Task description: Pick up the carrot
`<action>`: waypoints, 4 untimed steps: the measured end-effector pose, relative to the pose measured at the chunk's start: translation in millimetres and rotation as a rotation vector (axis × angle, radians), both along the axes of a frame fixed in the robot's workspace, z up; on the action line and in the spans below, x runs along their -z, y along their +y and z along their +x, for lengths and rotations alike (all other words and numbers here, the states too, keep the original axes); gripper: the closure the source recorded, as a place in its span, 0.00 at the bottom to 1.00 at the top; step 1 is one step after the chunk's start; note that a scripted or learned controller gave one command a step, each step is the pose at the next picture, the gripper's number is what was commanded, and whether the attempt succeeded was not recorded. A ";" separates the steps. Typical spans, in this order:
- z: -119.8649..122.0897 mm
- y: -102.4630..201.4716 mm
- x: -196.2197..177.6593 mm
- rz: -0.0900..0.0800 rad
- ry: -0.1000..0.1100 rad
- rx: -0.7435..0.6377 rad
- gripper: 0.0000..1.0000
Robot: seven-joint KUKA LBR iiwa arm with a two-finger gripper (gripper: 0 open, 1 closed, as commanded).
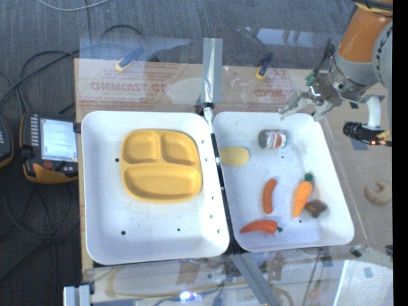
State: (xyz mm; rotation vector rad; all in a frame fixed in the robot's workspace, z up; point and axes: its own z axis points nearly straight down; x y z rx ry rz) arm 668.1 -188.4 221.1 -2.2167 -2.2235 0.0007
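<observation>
The carrot (301, 196), orange with a green top, lies upright in the right part of the right bin (331, 171). My gripper (306, 106) hovers over the bin's far right corner, well above the carrot, with its two fingers (290, 107) spread open and nothing between them. The arm's orange band sits at the upper right.
The right bin also holds a small can (273, 139), a yellow slice (234, 156), an orange sausage (269, 195), a red chili pepper (259, 227) and a brown lump (315, 207) touching the carrot's right side. A yellow divided tray (162, 164) lies in the left bin (102, 222).
</observation>
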 end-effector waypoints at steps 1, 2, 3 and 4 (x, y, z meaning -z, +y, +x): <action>-66.2 -35.4 76.3 -0.003 0.002 -0.001 0.00; -128.4 -24.4 124.9 0.011 -0.007 0.097 0.00; -129.1 -25.9 117.5 0.006 -0.006 0.097 1.00; -160.3 43.0 20.8 -0.001 0.001 0.104 1.00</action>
